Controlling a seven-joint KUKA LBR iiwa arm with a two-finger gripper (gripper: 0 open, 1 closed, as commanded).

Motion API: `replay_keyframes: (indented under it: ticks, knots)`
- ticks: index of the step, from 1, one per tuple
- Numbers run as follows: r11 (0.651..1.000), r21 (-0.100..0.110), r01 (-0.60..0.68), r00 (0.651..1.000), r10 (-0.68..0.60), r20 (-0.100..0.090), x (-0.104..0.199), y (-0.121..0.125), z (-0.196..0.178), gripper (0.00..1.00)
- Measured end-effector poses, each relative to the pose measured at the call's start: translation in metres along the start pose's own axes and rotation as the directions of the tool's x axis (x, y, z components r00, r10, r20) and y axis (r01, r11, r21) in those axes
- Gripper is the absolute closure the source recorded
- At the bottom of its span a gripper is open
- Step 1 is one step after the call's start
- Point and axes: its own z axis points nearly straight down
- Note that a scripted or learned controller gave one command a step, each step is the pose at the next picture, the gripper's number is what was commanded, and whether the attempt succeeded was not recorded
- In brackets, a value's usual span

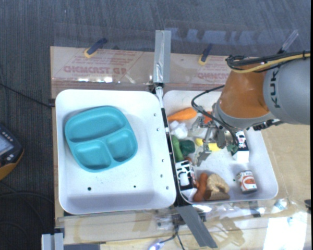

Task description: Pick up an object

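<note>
Camera view:
Left bin [73,191]: we see a teal divided plate [100,137] lying toward its far-left corner.
Right bin [266,184]: we see a cluster of small objects along its left wall and near edge.
Orange carrot [181,114]: at the right bin's far-left corner.
Green item [185,148]: against the right bin's left wall, just beside the end effector.
Brown lump [215,185]: by the right bin's near edge, touching a reddish sausage [201,186].
Small can [246,180]: near the right bin's near-right corner.
End effector [211,144]: low over the middle of the right bin, next to a yellow piece [214,145]; we cannot tell whether it is released or clenched.
Arm [261,90]: enters from the desk's right edge.
</note>
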Motion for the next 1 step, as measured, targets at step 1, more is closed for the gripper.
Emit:
replay_keyframes:
  ticks: [1]
  knots:
    - [0.998,-0.004,-0.06,0.998,0.06,-0.01,-0.001,-0.0032,0.0112,0.0]
